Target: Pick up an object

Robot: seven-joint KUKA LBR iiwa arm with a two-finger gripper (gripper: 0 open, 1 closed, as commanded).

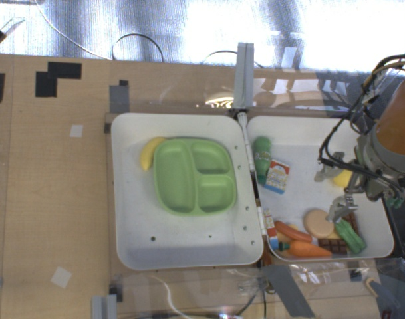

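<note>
Claw (340, 208) low over right bin (302, 145)

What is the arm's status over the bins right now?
Gripper low in right bin, nothing seen held. Tan disc beside it. Green block, carrot crowd nearby.

Green plate (192, 176), yellow banana (147, 153), orange carrot (310, 249), white bins (182, 251).

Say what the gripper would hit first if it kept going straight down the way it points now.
Probably the round tan disc or the dark green block beside it: the gripper hangs over the near right corner of the right bin, between those two. One slanted view leaves depth unclear.
</note>
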